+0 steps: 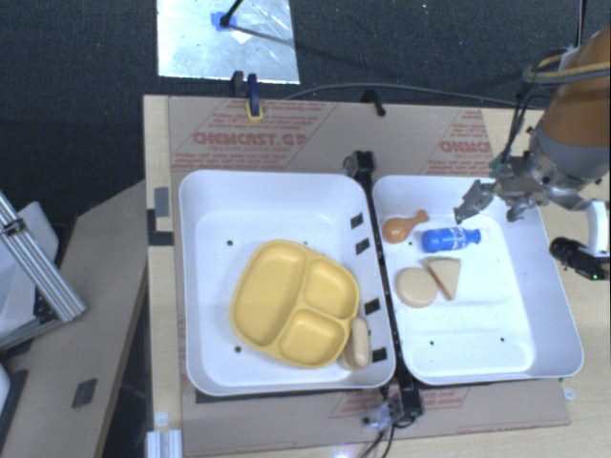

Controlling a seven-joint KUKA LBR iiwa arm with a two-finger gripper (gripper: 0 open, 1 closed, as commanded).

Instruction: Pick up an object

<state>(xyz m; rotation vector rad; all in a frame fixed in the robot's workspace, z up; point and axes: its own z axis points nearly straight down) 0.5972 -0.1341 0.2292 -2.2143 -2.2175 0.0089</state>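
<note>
Fingers (474,201) seemingly spread, holding nothing | gripper (492,198) over right bin (549,342) at 1 o'clock | bottle (449,239) just below, apart

A robotics lab, by the look of it: two white bins (286,194) sit side by side on a table (115,256) covered with printed protective sheeting (315,127), cables (410,92) run along its far edge, aluminium framing (38,270) stands at its left edge, and dark carpet (67,65) lies beyond.

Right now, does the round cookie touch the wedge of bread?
Touching. In the camera view the round cookie meets the wedge of bread along its right edge, with no white bin floor between.
</note>
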